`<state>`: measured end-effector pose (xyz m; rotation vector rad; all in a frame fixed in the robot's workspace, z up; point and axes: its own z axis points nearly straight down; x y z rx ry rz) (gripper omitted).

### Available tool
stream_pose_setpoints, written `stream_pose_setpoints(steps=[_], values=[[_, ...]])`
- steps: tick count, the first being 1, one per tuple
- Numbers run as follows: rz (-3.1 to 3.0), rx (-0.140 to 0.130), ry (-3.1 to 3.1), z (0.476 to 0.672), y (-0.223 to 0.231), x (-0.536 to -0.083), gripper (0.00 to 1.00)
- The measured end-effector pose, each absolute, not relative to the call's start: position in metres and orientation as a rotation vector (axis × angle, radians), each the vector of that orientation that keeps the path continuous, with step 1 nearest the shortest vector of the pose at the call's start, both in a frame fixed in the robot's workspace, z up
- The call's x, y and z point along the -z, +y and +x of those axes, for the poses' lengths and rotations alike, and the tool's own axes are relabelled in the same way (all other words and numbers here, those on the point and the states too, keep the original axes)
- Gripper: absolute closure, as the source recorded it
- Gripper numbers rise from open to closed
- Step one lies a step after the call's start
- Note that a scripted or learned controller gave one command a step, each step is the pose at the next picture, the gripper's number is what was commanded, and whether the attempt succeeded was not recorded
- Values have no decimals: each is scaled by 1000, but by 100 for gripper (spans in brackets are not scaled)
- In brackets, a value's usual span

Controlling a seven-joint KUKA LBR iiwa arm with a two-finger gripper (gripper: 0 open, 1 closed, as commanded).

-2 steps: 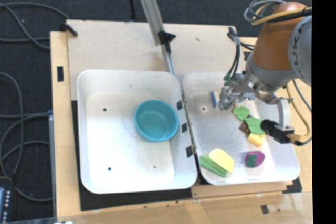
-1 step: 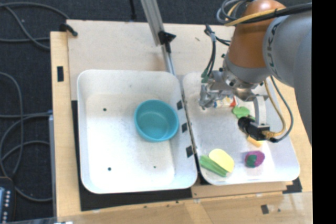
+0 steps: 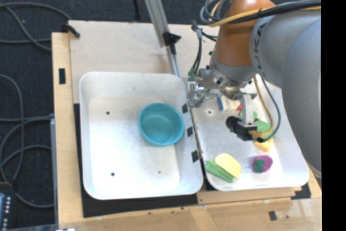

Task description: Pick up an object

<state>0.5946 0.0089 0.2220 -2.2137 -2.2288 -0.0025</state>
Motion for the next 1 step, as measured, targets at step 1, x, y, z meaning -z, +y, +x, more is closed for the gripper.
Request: stream_pose_setpoints(steps=[1], values=[[-2213, 4, -2230, 608, 53, -235, 100]])
